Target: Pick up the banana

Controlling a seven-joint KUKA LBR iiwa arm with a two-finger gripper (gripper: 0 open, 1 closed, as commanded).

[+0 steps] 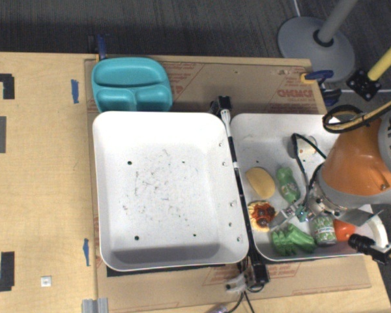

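The right bin holds a pile of small items. A pale yellow oval piece lies near the bin's left wall; I cannot tell whether it is the banana. My gripper hangs low over the bin's front half, below the orange wrist band. It sits just right of a red and yellow item and above a green toy. A green bottle lies beside the yellow piece, just behind the gripper. The arm hides the bin's right side.
The left bin is bare white with scuff marks. A teal divided tray stands behind it. A green can and an orange item lie at the right bin's front. Black cables loop over the right bin.
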